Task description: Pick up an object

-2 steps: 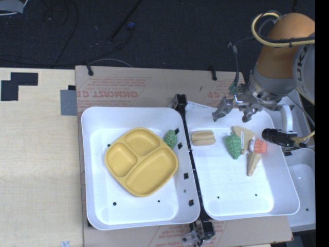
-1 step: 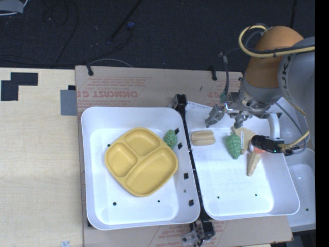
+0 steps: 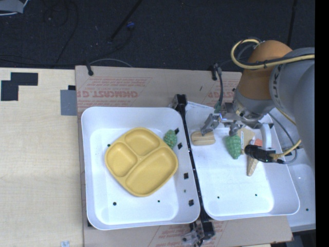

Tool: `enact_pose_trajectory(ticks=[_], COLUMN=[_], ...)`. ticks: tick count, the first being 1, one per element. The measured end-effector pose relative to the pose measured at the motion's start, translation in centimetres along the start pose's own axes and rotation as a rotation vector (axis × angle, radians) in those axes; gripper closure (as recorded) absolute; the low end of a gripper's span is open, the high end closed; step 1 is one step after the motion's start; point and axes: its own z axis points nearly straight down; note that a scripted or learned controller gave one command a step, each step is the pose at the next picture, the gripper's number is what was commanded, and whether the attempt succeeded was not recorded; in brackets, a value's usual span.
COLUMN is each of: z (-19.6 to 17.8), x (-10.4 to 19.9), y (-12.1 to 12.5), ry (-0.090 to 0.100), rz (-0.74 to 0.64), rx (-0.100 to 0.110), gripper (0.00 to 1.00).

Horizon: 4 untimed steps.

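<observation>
Plainly, the left bin (image 3: pixel 103 210) carries most of the bulk. A yellow divided plate (image 3: pixel 141 161) with three compartments lies flat near its middle, turned at an angle to the bin walls. All three compartments look bare. A small green toy (image 3: pixel 170 137) sits just off the plate's upper right edge, close to the bin's right wall.

The right bin (image 3: pixel 241 194) holds the smaller things, all gathered in its upper half. A tan block (image 3: pixel 203 138) lies near the upper left corner. A second green piece (image 3: pixel 234 147), knobbly in outline, rests further right. Beyond it a pale cone (image 3: pixel 251 166) lies on its side with its point toward the lower left, and a small orange piece (image 3: pixel 258 141) sits above the cone. What each toy stands for is too small to tell.

The gripper (image 3: pixel 220 129) hangs low over this cluster, between the tan block and the knobbly green piece. Its fingers (image 3: pixel 209 124) are spread wide, with nothing between them. The left fingertip comes down just beside the tan block's top edge; whether it touches cannot be told. The grey arm (image 3: pixel 293 91) with its orange band (image 3: pixel 259 71) enters from the right.

A black strip (image 3: pixel 187 153) runs between the two bins. Both stand on a cardboard sheet (image 3: pixel 128 89) with red lettering, on a pale wooden bench (image 3: pixel 36 163). The bench bears black patches (image 3: pixel 18 84) and a grey square (image 3: pixel 68 102). Behind it lies dark floor (image 3: pixel 169 30) with loose cables (image 3: pixel 128 19).
</observation>
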Motion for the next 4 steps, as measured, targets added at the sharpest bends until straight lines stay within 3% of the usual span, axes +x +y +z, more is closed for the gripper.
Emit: enact_pose_trajectory(ticks=[1, 2, 4], z=[5.2, 4.0, -7.1], x=[0.2, 0.1, 0.9], y=[0.0, 0.1, -1.3], ry=[0.002, 0.001, 0.0], rz=[0.001, 0.003, -0.001], rx=[-0.001, -0.004, -0.006], gripper=[0.0, 1.0, 1.0])
